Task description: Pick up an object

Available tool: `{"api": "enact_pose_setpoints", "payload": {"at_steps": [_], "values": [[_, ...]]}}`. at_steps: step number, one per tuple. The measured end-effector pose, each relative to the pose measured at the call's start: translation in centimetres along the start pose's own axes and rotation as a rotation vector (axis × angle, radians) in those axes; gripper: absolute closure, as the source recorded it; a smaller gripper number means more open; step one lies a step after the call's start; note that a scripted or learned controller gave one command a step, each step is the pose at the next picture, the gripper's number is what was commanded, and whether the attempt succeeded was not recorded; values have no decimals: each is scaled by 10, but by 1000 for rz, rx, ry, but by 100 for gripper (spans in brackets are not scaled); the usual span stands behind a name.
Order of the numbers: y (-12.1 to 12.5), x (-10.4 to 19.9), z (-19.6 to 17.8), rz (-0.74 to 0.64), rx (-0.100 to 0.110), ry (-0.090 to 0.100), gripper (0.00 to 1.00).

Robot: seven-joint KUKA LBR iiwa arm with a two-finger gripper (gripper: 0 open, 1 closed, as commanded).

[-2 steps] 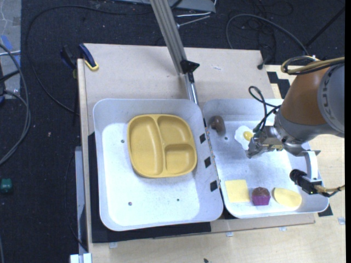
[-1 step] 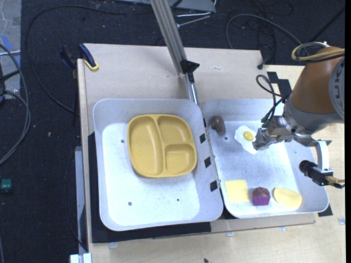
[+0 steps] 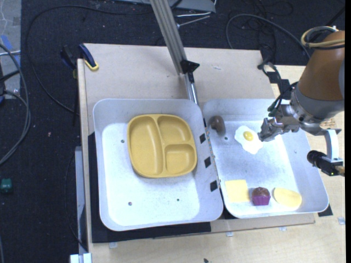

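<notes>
Camera view: the gripper [image 3: 267, 130] hangs over the right bin [image 3: 307, 163], just beside the fried-egg toy [image 3: 248, 139], which lies flat toward that bin's far-left part. Whether the fingers are spread or pressed together I cannot tell. The egg looks light, thin and stiff, probably slick plastic; its raised yolk or an outer edge seems the best hold. Open floor lies around it. The brown piece [image 3: 218, 124] sits near the bin's left wall, and three toys line the near edge.
</notes>
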State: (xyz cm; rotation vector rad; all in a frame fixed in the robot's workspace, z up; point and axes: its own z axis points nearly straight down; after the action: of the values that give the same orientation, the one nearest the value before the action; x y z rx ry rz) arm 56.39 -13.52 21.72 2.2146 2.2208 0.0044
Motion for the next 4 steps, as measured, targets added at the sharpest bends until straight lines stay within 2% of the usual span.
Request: {"api": "enact_pose_setpoints", "payload": {"at_steps": [1, 2, 4], "values": [[2, 0, -53, 0, -1, 0, 100], [9, 55, -36, -5, 6, 3, 100], [20, 170, -11, -5, 8, 4, 100]]}}
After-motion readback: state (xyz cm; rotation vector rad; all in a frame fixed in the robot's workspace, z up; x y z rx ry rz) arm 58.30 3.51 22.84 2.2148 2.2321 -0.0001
